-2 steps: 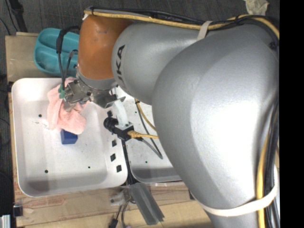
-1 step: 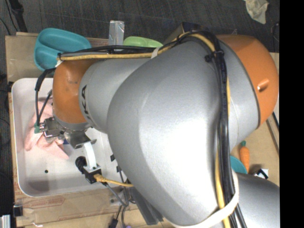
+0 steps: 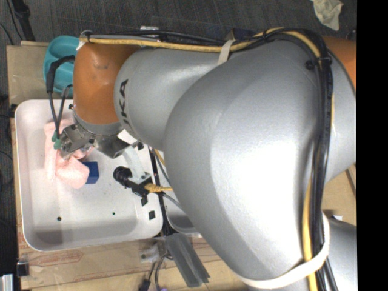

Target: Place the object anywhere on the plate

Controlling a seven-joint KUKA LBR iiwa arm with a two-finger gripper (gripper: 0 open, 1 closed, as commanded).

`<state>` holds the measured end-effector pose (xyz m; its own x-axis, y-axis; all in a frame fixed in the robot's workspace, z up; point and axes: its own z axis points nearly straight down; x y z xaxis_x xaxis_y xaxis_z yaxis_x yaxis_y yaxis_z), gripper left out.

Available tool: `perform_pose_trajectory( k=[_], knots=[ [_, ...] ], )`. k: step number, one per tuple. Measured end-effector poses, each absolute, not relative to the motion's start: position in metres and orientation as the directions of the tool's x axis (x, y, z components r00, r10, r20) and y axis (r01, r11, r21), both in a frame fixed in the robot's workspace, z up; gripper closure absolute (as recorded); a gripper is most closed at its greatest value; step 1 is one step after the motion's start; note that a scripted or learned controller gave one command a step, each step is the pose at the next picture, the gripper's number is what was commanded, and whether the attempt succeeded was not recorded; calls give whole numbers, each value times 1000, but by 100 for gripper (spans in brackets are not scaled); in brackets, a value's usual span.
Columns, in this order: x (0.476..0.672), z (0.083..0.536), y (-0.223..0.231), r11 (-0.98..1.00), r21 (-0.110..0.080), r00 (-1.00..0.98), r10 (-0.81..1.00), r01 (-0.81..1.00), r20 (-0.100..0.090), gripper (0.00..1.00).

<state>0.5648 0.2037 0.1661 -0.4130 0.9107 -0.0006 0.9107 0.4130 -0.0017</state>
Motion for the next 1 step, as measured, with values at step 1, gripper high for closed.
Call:
perform_pose_trajectory(
  k=[1],
  knots=[
    [618, 232, 146, 554, -1, -554, 833, 833, -1, 100]
  ],
)
